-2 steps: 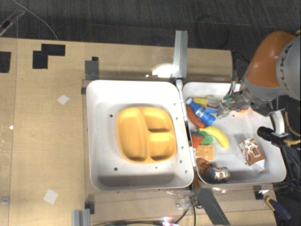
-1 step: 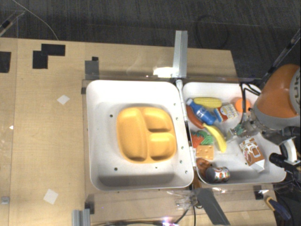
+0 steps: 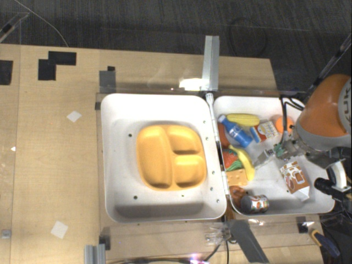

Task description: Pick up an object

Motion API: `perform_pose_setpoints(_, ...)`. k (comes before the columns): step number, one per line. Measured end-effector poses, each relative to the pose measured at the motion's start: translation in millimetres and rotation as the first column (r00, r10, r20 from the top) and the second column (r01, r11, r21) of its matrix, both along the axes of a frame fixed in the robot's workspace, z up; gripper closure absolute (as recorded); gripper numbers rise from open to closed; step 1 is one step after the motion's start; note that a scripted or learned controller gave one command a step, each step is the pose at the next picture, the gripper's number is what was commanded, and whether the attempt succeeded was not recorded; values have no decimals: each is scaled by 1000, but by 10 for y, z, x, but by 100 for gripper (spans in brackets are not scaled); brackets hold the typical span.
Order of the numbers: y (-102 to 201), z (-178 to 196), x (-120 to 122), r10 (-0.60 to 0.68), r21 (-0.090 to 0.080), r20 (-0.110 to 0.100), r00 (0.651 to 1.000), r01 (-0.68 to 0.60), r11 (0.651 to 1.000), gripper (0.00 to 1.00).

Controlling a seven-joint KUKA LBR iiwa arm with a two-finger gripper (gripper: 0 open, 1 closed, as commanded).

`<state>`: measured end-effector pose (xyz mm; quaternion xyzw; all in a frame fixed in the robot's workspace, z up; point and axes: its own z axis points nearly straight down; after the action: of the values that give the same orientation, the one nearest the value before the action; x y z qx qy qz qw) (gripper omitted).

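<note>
The gripper (image 3: 270, 154) hangs over the right white plastic bin (image 3: 275, 201)'s crowded left edge; its grasp is unclear.

I count two white bins on my bench: the left bin (image 3: 118, 164) and the right bin (image 3: 275, 199). The left one holds one yellow divided tray (image 3: 169, 156). In the right one I count one corn cob (image 3: 242, 119), one blue bottle (image 3: 236, 133), one banana (image 3: 243, 161), one can (image 3: 254, 204), one small carton (image 3: 294, 178) and one red and white packet (image 3: 268, 130). Other small items are crowded there; I cannot count them surely.
</note>
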<state>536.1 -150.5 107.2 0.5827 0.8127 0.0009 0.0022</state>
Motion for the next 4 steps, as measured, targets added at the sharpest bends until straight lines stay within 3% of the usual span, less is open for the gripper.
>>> perform_pose_setpoints(1,-437,-200,676,-312,1,3,950,312,950,0)
perform_pose_setpoints(2,-217,-212,1221,-651,-12,-24,759,651,759,0)
perform_pose_setpoints(3,-211,-81,1235,-648,-12,-22,761,648,761,100)
perform_pose_setpoints(4,-208,-89,1228,-648,-14,-25,761,648,762,0)
